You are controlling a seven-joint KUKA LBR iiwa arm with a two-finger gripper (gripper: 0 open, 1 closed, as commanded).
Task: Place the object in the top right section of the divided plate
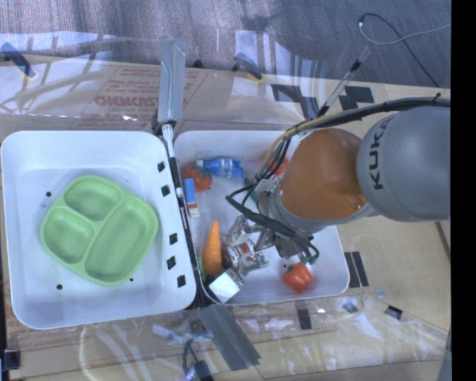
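Green divided plate (100, 228), three sections, sits in left bin (24, 173), nothing on it. Right bin (333, 284) holds the loose items: one carrot (213, 247) upright by the divider, one white block (224, 287) at its lower end, one red tomato-like piece (298, 276), one blue bottle (220, 166), one small blue-orange stick (190, 195). Gripper (246, 252) down in right bin beside carrot; opening and grasp can't be made out.

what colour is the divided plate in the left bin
Light green, all over. The round plastic three-section divided plate shows best in the camera view, lying in the shallow white left bin.
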